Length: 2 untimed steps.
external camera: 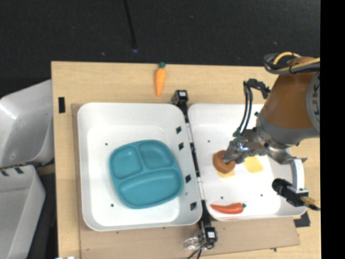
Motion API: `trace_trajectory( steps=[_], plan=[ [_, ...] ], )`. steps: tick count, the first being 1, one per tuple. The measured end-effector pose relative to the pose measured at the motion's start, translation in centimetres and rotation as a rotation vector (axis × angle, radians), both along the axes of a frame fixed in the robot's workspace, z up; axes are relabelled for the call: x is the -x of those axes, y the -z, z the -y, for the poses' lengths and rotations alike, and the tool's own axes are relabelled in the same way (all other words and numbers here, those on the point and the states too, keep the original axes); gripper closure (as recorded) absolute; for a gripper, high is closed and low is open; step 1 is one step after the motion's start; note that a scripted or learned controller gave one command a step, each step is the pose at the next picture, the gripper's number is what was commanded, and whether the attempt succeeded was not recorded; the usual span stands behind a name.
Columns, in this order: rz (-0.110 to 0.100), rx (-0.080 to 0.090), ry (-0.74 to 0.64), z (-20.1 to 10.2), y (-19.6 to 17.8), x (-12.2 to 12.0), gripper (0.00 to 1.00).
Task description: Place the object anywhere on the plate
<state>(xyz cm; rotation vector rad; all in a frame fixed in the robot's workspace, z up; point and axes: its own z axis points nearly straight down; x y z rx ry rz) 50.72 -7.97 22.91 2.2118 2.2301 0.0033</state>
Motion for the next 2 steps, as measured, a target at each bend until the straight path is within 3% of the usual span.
trace_trajectory(
  steps=[2],
  plan=[
    [-0.002,0.0,0.001,-10.4,0.9,-3.1,1.0]
  ],
)
